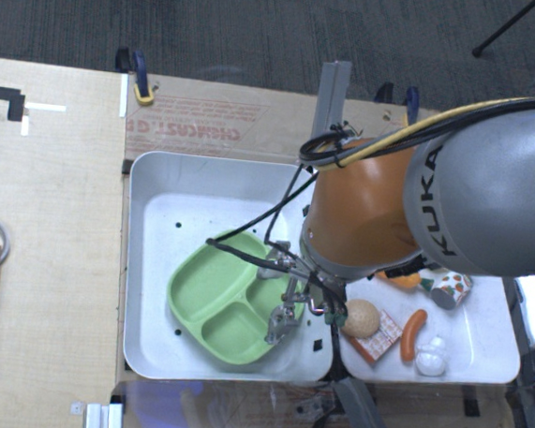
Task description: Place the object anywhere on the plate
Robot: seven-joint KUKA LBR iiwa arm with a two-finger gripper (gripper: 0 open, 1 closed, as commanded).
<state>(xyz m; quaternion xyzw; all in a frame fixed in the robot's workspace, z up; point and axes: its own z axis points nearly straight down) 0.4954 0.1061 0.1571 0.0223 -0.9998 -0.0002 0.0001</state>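
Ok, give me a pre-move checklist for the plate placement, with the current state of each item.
1. Plate in reach in the left bin: ok. The green divided plate lies in the left bin.
2. Gripper over the plate: ok. The gripper sits at the plate's right edge.
3. Object between the fingers: cannot tell. The arm hides that area.
4. Plate compartments free: ok for the parts in view; the right side is covered by the gripper.
5. Candidate objects in the right bin: ok. A bread roll, a sausage and a white item lie there.
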